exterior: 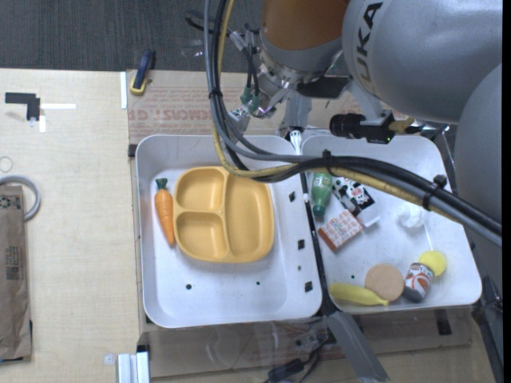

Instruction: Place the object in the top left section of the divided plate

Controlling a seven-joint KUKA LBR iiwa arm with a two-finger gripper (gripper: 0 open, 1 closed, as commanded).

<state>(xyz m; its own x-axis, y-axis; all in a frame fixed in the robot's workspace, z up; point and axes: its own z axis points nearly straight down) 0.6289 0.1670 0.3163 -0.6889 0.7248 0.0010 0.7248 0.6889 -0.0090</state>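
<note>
Showing divided plate [225,214] left of centre, carrot [164,213] touching its left rim; claw state impossible to tell; risking a nudged plate and missed section.

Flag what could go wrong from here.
1. The right bin is crowded: banana, round disc and can touch or nearly touch, so a pick may grab or nudge a neighbour.
2. The carrot lies against the plate by its top left section; a low approach could bump it.
</note>
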